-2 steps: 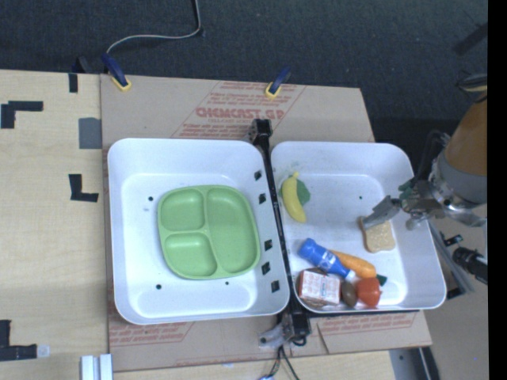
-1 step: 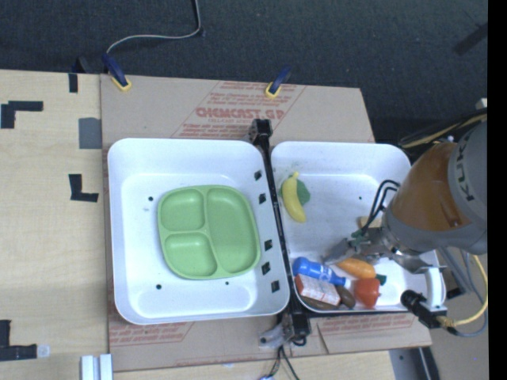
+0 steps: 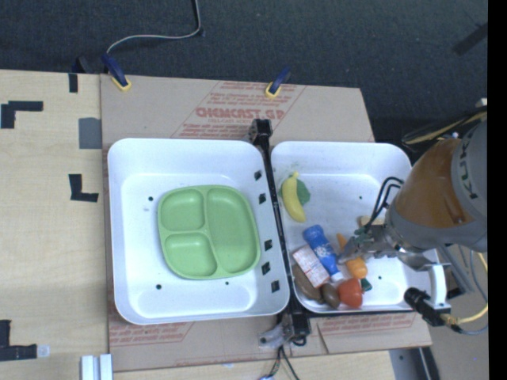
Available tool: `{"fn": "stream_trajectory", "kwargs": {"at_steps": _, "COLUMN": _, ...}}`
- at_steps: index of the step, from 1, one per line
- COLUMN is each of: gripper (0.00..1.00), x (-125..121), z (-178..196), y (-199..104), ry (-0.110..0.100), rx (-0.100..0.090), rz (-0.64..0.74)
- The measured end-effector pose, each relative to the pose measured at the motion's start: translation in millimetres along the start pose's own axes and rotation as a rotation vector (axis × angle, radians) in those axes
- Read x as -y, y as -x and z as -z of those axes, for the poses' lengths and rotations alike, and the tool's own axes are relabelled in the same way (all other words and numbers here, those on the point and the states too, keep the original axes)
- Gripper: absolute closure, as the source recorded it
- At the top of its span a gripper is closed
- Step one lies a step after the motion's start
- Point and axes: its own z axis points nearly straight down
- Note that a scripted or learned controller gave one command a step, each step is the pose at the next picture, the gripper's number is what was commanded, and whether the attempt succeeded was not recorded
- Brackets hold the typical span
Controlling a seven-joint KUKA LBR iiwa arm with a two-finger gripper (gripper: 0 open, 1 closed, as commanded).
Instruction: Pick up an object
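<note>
Risk: the grey arm's two-finger gripper point(image 3: 360, 240), grip state indeterminate, hangs low in the right shallow white bin point(image 3: 380, 158) over crowded items, the blue bottle point(image 3: 321, 248) and orange piece point(image 3: 356, 266); a descent could snag neighbours. Cardboard sheet point(image 3: 230, 109) underlies both bins; the green divided plate point(image 3: 209, 231) lies in the left one.

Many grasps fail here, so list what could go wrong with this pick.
The gripper is down among tightly packed items: the blue bottle, an orange piece and a red piece crowd together, so it may nudge neighbours or close on two. It is also near the right bin's front wall, risking a bump.
</note>
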Motion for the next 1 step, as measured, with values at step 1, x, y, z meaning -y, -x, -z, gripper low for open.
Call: {"fn": "stream_trajectory", "kwargs": {"at_steps": 1, "gripper": 1.0, "x": -45.3, "z": 88.4, "y": -82.8, "ry": -0.005, "rx": -0.003, "rz": 0.003}}
